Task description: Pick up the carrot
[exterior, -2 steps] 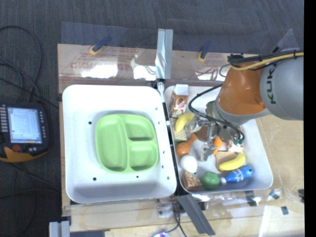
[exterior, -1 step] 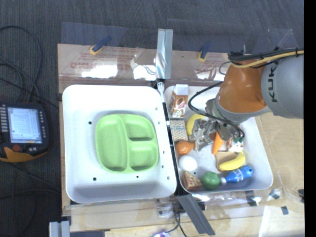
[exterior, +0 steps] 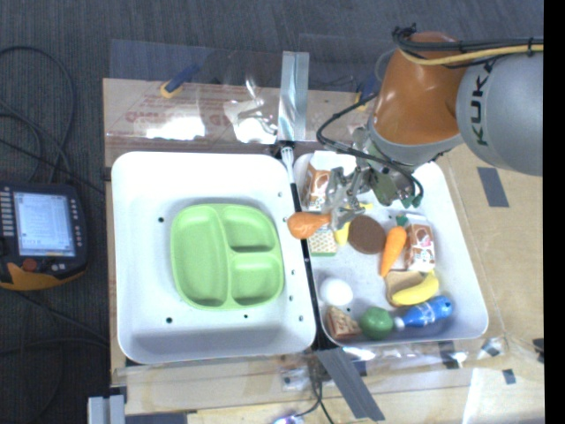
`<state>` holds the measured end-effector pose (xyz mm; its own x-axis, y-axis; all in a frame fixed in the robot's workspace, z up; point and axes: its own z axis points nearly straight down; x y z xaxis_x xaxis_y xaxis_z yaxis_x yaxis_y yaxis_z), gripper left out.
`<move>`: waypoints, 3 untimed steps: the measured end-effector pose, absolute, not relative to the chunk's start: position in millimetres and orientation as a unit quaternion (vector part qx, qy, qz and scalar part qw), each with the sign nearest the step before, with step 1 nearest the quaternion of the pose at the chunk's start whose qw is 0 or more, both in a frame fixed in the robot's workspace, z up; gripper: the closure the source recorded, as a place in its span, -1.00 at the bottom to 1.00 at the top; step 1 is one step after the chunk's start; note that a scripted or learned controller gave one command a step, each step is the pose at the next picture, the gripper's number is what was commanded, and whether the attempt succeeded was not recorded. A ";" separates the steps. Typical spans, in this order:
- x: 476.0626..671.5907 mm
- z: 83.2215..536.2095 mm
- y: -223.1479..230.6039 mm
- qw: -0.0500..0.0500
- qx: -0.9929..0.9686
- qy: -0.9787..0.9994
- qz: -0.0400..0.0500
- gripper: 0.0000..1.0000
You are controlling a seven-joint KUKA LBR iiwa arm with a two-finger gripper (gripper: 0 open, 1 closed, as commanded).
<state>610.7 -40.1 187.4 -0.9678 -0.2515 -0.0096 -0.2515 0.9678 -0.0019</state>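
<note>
- Carrot (exterior: 393, 249) lies in the right bin (exterior: 466, 263), near its middle, tip pointing down and slightly left, with a small green top at its upper end.
- It is a smooth tapered orange cone, likely hard plastic toy food, so it may roll or slip under a pinch.
- It is hemmed in: a brown disc (exterior: 365, 234) sits just beside it on the left, a packet (exterior: 421, 246) touches or nearly touches its right side, and a banana (exterior: 415, 290) lies just below.
- Gripper (exterior: 346, 203) hangs over the bin's upper left, above the disc and up-left of the carrot, not over it.
- Whether its claw is open or closed I cannot tell; nothing visible is gripped.
- An orange rounded piece (exterior: 306, 226) rests on the lip between the bins and could be confused with the target by colour.
- The left bin (exterior: 141, 263) holds a glossy green divided tray (exterior: 227, 254).
- My judgement: the pick is not yet begun; the claw must shift right and down, aligned across the carrot's narrow width.
</note>
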 end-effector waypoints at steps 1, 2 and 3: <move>670.0 232.4 -83.6 0.003 -0.091 0.996 0.000 1.00; 669.5 230.5 -82.7 0.001 -0.092 0.996 0.000 -1.00; 611.5 145.6 -109.1 -0.004 -0.051 0.999 0.001 -1.00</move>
<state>611.5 -109.1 145.6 -0.9947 -0.1023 0.0079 -0.1022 0.9948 0.0030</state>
